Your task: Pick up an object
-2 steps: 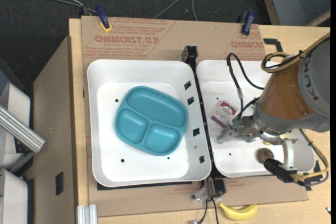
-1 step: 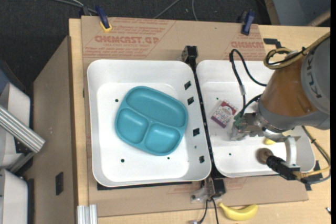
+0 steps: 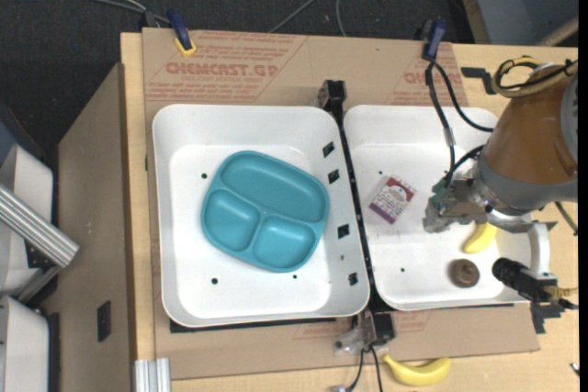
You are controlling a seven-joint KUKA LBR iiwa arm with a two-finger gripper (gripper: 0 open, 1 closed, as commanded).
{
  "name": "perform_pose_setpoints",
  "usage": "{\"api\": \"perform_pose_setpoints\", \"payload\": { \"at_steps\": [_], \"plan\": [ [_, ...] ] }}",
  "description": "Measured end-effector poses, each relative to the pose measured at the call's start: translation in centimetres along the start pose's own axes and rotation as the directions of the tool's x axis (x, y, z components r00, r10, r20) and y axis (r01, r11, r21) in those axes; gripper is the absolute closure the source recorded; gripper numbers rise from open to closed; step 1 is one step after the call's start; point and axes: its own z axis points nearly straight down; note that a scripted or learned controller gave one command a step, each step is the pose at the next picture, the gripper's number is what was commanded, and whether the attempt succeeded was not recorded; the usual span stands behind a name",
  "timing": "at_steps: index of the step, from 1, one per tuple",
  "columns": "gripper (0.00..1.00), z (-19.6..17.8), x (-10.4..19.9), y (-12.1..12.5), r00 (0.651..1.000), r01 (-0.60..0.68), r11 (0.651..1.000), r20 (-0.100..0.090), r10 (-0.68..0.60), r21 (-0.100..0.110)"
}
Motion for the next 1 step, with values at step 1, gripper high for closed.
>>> {"api": "perform_pose_setpoints", "payload": {
  "at_steps": [1],
  "plan": [
    [1.00, -5.76, 0.47, 1.04, 1.000, 0.002, 1.000, 0.000, -0.002, -0.002]
  ]
}}
